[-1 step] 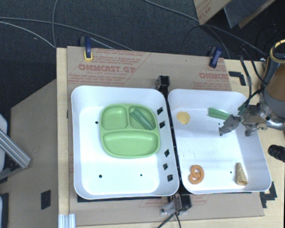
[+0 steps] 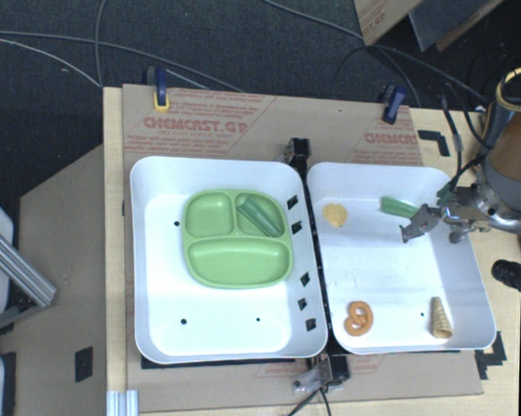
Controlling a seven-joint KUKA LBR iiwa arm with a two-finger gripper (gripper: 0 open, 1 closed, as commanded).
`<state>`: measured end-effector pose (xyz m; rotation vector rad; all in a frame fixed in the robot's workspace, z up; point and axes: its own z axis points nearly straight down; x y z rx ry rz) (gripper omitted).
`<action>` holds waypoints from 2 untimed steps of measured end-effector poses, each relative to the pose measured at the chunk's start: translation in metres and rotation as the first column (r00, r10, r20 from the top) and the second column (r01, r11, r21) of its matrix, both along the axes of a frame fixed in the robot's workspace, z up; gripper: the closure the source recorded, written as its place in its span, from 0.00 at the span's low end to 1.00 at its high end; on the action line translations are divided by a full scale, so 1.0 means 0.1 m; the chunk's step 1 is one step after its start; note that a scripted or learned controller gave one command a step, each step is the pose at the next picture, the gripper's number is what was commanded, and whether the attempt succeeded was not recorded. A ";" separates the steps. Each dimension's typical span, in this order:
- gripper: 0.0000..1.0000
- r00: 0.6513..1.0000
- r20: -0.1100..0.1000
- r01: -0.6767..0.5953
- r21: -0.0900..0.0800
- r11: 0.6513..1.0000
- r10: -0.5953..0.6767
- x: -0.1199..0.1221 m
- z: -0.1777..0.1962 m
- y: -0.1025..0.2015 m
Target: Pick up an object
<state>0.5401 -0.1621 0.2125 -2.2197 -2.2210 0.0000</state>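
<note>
Tan and ridged, a small cone-shaped piece (image 2: 442, 318) lies in the near right corner of the right-hand shallow white bin (image 2: 389, 177), with an orange pretzel-shaped piece (image 2: 358, 318) at that bin's near left. Farther in, a pale yellow lump (image 2: 334, 216) sits by its left wall. The two-finger gripper (image 2: 432, 224), fingers apart and holding nothing, hovers just beside a flat green strip (image 2: 398, 206) near the bin's far wall; descending squarely over that strip before closing looks wisest.

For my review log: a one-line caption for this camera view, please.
Gripper poised over the right bin beside a green piece; divided green plate in left bin.
</note>
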 end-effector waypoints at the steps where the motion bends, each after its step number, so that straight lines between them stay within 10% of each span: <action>1: 0.00 1.000 -0.005 0.001 0.001 1.000 -0.001 0.02 -0.43 -0.01; 2: 0.00 1.000 -0.005 0.000 0.002 1.000 0.000 0.06 -0.88 0.05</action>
